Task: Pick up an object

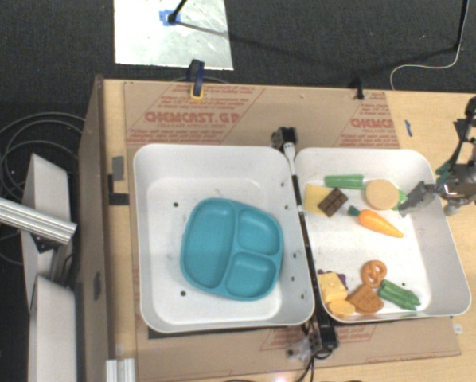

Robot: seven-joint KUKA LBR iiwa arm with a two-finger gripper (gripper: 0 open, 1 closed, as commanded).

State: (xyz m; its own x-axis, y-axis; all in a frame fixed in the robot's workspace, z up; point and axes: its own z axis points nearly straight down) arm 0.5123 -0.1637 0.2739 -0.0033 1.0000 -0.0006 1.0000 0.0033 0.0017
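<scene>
- The toy foods lay in the right bin (441,237), none of them lifted; the pieces formed two loose groups, one near the far wall and one at the near edge.
- In the far group, an orange carrot (379,223) lay at a slant, with a round tan biscuit (381,193) just beyond it and a green pod-shaped piece (344,181) to the biscuit's left.
- A small brown chocolate square (332,203) rested against a yellow cheese wedge (315,196), close to the divider between the bins.
- In the near group, a brown pretzel (373,272) sat above a waffle-like orange piece (364,299), with a green vegetable (398,294) to their right and a pale yellow cracker (331,285) to their left.
- The hand (417,197) reached in over the right bin's far right corner, a grey finger pointing towards the biscuit and carrot; nothing was visible between its fingers, and whether it was open or closed could not be told.
- The left bin (154,237) held a teal divided plate (232,247), tilted slightly, with three compartments.
- Both bins sat on a sheet of printed cardboard (222,110) laid over the worktop (469,221).
</scene>
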